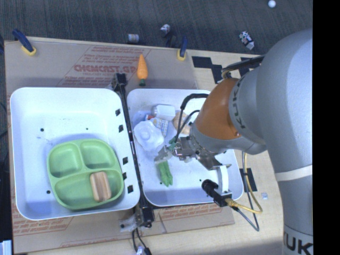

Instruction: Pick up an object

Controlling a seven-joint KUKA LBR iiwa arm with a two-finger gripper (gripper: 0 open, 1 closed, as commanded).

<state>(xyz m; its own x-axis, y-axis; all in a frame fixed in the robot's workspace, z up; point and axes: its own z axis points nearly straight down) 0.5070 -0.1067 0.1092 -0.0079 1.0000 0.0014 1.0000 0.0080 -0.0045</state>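
Reaching in from the right, the arm (249, 110) hangs over the right bin (183, 198), whose bare floor lies along the near edge. Whether the gripper (171, 152) is clenched cannot be told (it sits low among clutter). A green object (164, 172) lies just below it. The left bin (26, 105) holds a green tray (79, 166) carrying a wooden block (99, 186).

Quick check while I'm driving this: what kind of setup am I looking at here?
Likely a lab bench for robot picking trials, not a kitchen. Two white bins sit on cardboard held by blue clamps, toy-like items include a green divided tray, and the arm reaches over the right bin.
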